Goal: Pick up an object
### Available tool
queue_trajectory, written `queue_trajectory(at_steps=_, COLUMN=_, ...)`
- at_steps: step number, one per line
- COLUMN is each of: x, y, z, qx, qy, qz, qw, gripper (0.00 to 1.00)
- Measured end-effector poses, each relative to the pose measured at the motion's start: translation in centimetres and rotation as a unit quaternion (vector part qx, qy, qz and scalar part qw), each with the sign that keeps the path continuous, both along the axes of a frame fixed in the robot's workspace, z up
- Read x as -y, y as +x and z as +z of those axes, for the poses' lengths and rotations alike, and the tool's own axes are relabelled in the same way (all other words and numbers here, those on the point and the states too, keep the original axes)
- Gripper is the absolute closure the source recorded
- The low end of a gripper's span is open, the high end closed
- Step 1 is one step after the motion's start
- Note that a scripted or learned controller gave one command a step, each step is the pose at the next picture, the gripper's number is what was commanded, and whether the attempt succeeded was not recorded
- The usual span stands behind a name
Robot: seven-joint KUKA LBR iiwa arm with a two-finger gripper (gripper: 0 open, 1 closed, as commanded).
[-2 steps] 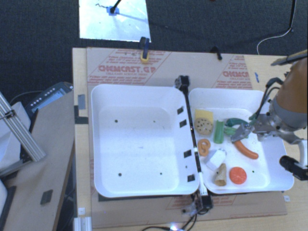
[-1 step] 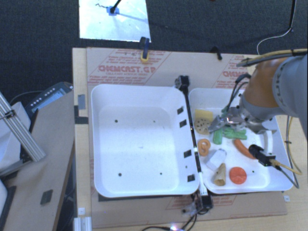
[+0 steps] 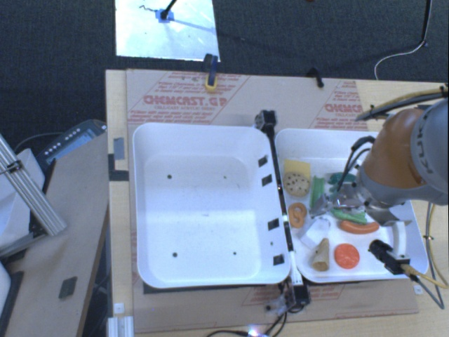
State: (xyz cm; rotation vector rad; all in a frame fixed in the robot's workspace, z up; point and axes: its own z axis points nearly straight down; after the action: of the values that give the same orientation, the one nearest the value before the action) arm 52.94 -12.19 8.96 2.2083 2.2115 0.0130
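The tabletop (image 3: 119,209) carried two shallow white bins side by side. The left bin (image 3: 203,202) showed bare white floor with a few small dark dots. A black divider strip (image 3: 277,202) ran along the seam between the bins.

The right bin (image 3: 414,258) held the loose items. At its left side lay a yellow block (image 3: 297,168), with a speckled cookie (image 3: 296,183) just below it and touching it. Below those sat an orange ring-shaped piece (image 3: 298,214). A green stick (image 3: 318,190) lay just to the right of the cookie, its long axis running roughly up and down the view. A tan cone (image 3: 321,253) lay near the bin's front wall, its long axis near upright in the view and its narrow tip pointing toward the far side. A round red-orange tomato (image 3: 346,256) sat just beside the cone on the right. An orange carrot (image 3: 359,226) lay above the tomato, its long axis running left to right.

The hand (image 3: 335,203) was low in the right bin, between the green stick and the carrot. Whether its fingers were spread or pressed together could not be told, and nothing could be confirmed between them.
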Motion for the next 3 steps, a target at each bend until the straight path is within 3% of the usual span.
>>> queue_trajectory(at_steps=1, x=4.4, y=-2.8, z=0.0, qx=-0.001, qy=-0.0003, qz=-0.001, qw=1.0, gripper=0.0)
queue_trajectory(at_steps=2, x=8.2, y=-3.9, z=0.0, qx=-0.001, qy=0.0006, qz=0.0, qw=1.0, gripper=0.0)
queue_trajectory(at_steps=3, x=8.5, y=-3.6, z=1.2, qx=0.003, qy=-0.0042, qz=0.0, qw=1.0, gripper=1.0)
